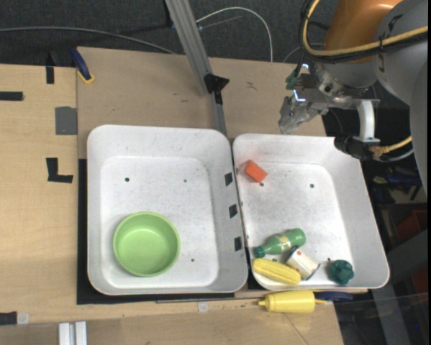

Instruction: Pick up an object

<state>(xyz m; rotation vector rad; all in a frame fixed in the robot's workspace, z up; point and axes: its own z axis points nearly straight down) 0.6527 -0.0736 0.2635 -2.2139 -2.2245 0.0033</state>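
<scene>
Basically nothing is held: arm (373, 20) hangs over the right bin's (359, 192) far rim, gripper (296, 117) above it; whether it is wide or narrow I cannot tell. Bottle (281, 242), corn (276, 271) and a small jar (303, 262) crowd the near edge, so a grab could slip. Orange block (255, 170) sits alone, the safer pick.
</scene>
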